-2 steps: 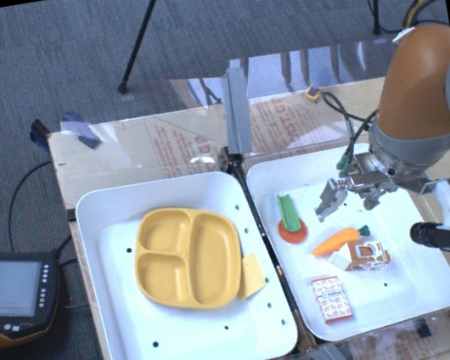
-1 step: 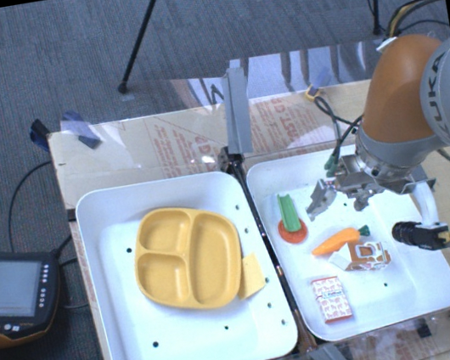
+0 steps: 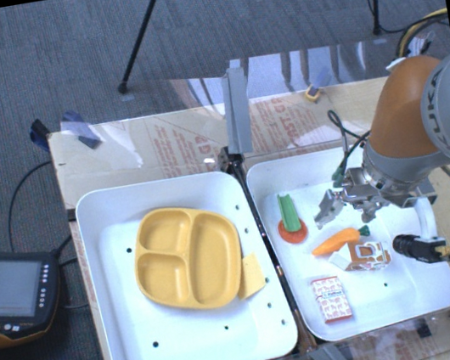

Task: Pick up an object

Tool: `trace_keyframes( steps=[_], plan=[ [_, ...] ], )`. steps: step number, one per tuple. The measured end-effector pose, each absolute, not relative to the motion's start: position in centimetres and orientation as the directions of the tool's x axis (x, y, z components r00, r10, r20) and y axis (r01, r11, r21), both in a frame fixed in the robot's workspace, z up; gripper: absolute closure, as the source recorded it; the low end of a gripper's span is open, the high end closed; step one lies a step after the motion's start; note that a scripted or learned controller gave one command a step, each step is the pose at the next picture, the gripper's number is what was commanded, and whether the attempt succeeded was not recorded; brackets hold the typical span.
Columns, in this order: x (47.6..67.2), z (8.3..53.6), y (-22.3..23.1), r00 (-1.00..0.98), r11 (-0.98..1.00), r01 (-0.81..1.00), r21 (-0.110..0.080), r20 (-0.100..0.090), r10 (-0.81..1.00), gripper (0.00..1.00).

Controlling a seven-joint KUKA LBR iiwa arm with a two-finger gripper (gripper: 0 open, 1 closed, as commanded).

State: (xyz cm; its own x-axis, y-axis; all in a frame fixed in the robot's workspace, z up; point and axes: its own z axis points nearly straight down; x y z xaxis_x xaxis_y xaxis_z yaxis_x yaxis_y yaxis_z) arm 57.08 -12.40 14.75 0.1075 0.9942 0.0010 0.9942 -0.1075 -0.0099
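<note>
In the right bin (image 3: 417, 292) lie an orange carrot (image 3: 337, 241), a green peg on an orange disc (image 3: 289, 215), a small brown-and-white carton (image 3: 366, 255) and a red patterned box (image 3: 331, 298). My gripper (image 3: 346, 204) hangs over the bin's middle, just above and right of the carrot, its fingers spread open with nothing between them. The grey arm with its orange band reaches in from the right.
The left bin (image 3: 124, 339) holds a yellow divided plate (image 3: 189, 257) with a yellow slice (image 3: 253, 275) by its right edge. A metal post (image 3: 236, 112) stands behind the wall between the bins. A handheld control unit (image 3: 8, 295) rests on the floor at the left.
</note>
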Motion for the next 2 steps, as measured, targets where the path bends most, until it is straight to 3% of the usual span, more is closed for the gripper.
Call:
trace_keyframes(
  steps=[1, 2],
  plan=[
    [57.1, 8.4, -15.1, -0.027, 0.027, 1.0, -0.009, 0.003, 1.0, 0.0],
    [50.3, 8.6, -13.4, -0.074, 0.074, 0.997, -0.006, 0.004, 0.997, 0.0]
  ],
)
